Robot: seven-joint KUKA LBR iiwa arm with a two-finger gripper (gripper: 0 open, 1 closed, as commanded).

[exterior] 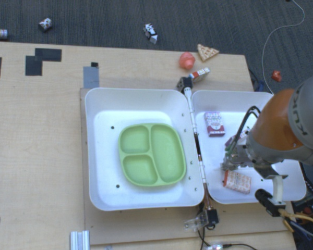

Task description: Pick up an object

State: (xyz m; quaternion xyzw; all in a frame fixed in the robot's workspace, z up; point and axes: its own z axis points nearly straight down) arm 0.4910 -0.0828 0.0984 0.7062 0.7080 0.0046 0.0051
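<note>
Arm low in the right bin (pixel 214 191)
The gripper (pixel 232 163) hangs over a red-and-white packet (pixel 238 182), its own bulk hiding the tip, so I cannot tell its grip.

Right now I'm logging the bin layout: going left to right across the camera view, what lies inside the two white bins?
Green divided plate in the left bin → red-and-white packet in the right bin → gripper over an orange-and-white packet.
</note>
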